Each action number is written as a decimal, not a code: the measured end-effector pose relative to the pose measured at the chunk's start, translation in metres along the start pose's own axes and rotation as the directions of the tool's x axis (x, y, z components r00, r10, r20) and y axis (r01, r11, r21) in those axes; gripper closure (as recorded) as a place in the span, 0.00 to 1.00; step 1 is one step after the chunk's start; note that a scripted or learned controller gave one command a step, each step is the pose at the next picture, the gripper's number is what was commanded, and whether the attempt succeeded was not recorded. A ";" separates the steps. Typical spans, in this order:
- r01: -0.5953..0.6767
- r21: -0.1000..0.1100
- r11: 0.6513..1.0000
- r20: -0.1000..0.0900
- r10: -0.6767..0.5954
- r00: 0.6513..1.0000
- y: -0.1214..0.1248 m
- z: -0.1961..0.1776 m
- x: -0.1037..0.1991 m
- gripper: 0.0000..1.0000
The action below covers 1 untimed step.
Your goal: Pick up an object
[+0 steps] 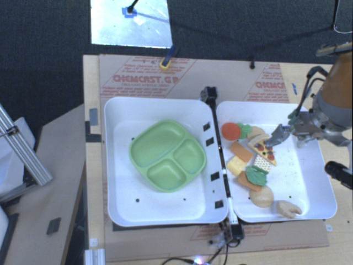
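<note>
The right bin (pixel 309 173) holds a heap of toy food along its left side. There is a red tomato (pixel 231 130), an orange block (pixel 241 150), a yellow cheese wedge (pixel 237 165), a pizza slice (pixel 263 152), a green leafy piece (pixel 256 175), a beige round piece (pixel 262 196) and a tan piece (pixel 288 207). My gripper (pixel 277 135) reaches in from the right and hovers just above the upper end of the pizza slice. Nothing can be seen held in it.
The left bin (pixel 124 203) holds a green divided plate (pixel 167 154). A black clip strip (pixel 218 159) runs along the seam between the bins. A black part (pixel 339 173) juts in over the right bin's right rim. A metal sheet (pixel 130 15) lies on the floor beyond the bench.
</note>
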<state>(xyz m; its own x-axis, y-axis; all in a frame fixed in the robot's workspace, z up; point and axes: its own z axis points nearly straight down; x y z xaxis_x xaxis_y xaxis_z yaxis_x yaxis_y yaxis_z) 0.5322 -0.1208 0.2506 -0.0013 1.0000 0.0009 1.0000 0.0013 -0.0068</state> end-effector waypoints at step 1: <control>0.002 -0.009 1.000 0.002 -0.002 1.000 0.002 -0.004 0.000 0.00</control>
<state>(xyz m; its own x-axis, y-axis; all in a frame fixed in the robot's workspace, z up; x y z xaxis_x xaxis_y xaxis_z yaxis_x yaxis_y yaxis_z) 0.5340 -0.1209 0.2547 -0.0030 1.0000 -0.0006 1.0000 0.0030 0.0020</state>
